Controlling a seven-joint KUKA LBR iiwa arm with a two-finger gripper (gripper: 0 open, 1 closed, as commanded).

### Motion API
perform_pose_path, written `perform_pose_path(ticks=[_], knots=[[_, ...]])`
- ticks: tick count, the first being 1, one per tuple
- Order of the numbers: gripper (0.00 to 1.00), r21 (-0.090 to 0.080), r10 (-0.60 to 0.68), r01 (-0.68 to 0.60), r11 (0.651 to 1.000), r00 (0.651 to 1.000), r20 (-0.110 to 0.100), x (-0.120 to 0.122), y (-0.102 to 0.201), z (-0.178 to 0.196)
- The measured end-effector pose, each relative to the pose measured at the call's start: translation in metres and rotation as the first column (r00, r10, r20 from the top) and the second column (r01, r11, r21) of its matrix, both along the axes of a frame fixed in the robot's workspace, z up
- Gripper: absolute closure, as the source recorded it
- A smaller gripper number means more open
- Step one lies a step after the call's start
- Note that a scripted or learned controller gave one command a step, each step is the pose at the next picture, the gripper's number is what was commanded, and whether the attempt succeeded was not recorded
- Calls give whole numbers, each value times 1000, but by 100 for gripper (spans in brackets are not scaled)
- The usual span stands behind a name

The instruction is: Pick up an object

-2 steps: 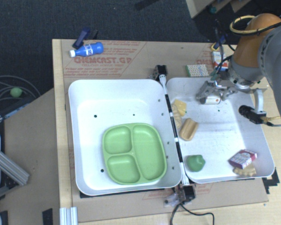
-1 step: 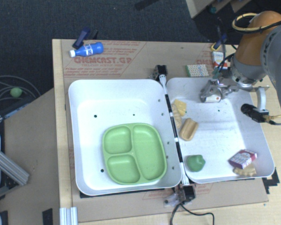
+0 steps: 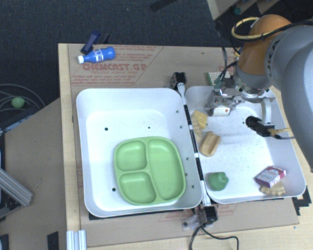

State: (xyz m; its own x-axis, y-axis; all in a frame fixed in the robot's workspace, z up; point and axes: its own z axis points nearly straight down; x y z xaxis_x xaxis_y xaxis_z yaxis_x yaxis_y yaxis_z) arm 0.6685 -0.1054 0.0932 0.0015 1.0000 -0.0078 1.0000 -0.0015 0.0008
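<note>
My gripper hangs low over the far left corner of the right bin, under the orange wrist band. Just left of it and nearer lies a pale yellow piece against the bin's left wall. A tan bread-like roll lies a little closer to the front. A green rounded object rests near the front left corner. A pink and purple packet sits at the front right with a tan item beside it. Nothing shows in the gripper's grasp.
The left bin holds a green divided plate. A blue and white bottle lies on the cardboard behind the left bin. A black clip sits where the bins meet at the back.
</note>
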Motion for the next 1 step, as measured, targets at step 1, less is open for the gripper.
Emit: perform_pose_path(ticks=[1], knots=[[100,9,3,-3,1000,1000,0,-64,61,93]])
